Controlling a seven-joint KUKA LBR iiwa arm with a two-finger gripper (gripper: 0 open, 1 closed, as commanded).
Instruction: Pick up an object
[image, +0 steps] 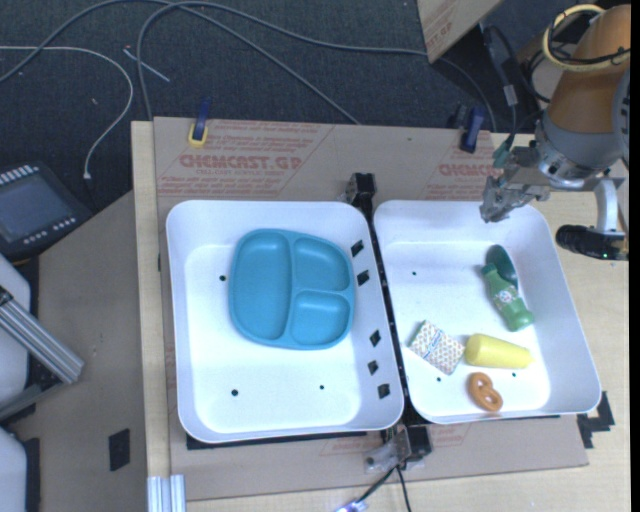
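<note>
— Dark carpet runs all round the bench (150, 300), with thin cables (110, 60) trailing over it at the top; on the brown board sit two shallow white bins side by side. What's in the left bin (195, 390)?

— Just a blue plate (292, 288) with three compartments, lying flat a little above the middle; nothing rests on it.

— And the right bin (440, 240)?

— Four small things, all toward its right and lower part; a green bottle (504, 288) lies on its side near the right wall; below it a yellow block (497, 351) lies flat; just left of that, a small patterned packet (437, 347), close to the block; below the block, near the lower rim, a small brown pretzel (485, 391), apart from the others.

— Where's the arm (588, 90)?

— Reaching in from the right, orange band up top, grey wrist below; the hand (497, 208) hangs over the upper right corner of the right bin, near its top rim.

— Is it holding anything?

— Nothing shows between the fingers; whether they're spread or pinched I can't tell from here, they're too small and dark; the bottle lies well below it, not touching.

— Anything else about?

— Blue clamps (200, 125) on the board's top edge; a dark screen (35, 205) off to the left.
</note>
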